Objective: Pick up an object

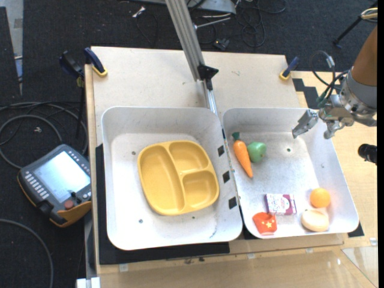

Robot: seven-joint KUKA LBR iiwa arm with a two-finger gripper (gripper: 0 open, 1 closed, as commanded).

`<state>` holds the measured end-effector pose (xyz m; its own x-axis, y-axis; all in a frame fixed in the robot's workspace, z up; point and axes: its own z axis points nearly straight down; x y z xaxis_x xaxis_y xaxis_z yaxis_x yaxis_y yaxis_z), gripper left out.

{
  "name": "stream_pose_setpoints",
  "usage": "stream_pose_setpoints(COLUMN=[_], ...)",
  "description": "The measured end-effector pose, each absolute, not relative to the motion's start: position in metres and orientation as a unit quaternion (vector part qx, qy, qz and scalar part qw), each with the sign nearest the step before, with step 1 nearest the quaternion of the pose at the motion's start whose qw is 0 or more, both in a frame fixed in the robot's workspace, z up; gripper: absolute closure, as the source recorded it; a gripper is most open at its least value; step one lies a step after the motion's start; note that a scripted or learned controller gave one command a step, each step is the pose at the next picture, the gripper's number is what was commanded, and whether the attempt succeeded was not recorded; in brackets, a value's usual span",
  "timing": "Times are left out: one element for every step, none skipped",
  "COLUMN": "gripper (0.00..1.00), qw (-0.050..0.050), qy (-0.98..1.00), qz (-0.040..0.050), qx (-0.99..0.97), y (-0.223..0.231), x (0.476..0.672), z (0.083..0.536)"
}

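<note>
From where I stand, the gripper [316,126] hangs above the far right corner of the right bin [282,117], its two fingers spread apart with nothing between them, which suits a start: it is poised high enough to clear the bin wall before choosing something below. The candidates all lie in that same bin. A carrot [242,158] rests near the far left side, touching a green pepper-like piece [258,151] just beside it, so that pair would be awkward to separate. Along the near edge sit a red piece [264,222], a small pink and white box [280,204], a pale egg-shaped item [315,220] and an orange ball [320,197], the last two nearly touching in the near right corner. The left bin [120,137] carries a yellow divided tray [178,176] across its middle. I judge nothing is picked yet; the box, standing apart, looks easiest.
</note>
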<state>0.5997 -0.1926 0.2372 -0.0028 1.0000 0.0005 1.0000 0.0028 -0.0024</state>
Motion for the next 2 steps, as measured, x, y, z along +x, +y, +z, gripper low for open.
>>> stream_pose_setpoints(gripper=[0.00,0.00], qw=[0.001,0.002], qy=[-0.708,-0.707], qz=[0.0008,0.0017], qx=[-0.706,-0.707], y=[-0.193,-0.199], x=[0.600,0.606], z=[0.237,0.180])
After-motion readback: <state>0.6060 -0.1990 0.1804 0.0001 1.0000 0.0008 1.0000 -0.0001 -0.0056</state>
